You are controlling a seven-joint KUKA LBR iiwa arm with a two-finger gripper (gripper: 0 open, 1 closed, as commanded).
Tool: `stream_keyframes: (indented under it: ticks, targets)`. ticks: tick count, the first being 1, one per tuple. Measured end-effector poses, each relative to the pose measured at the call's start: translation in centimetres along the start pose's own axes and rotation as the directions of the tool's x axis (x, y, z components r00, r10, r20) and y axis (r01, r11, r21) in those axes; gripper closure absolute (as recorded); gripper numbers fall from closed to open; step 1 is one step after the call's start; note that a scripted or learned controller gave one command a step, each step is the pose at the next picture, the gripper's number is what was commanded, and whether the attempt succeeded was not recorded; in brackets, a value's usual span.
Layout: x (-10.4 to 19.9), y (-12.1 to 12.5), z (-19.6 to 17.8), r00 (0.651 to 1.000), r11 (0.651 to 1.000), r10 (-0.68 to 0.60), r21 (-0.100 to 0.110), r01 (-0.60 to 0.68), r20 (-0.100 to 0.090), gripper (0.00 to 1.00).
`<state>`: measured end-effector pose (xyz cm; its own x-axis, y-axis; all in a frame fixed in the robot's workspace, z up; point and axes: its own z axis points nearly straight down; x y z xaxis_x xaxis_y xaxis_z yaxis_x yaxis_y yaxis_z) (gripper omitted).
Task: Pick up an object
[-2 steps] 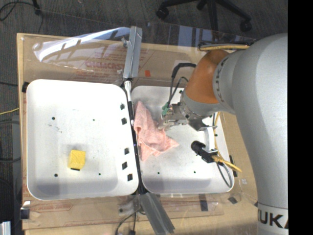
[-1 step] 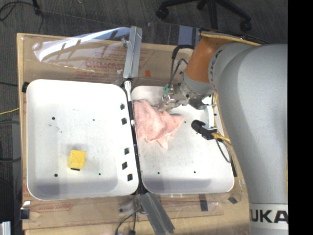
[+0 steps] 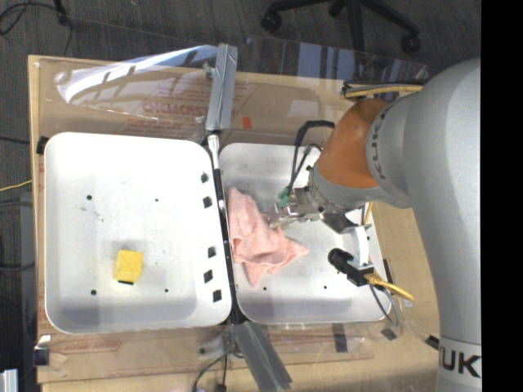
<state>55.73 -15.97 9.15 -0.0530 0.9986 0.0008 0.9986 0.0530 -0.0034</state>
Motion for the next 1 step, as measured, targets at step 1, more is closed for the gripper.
stream_keyframes:
  ticks: [1]
  targets:
    - [-4.6,3.64,-0.07,0.99,0.99,-0.143,-0.002,0.143,0.001,1.0]
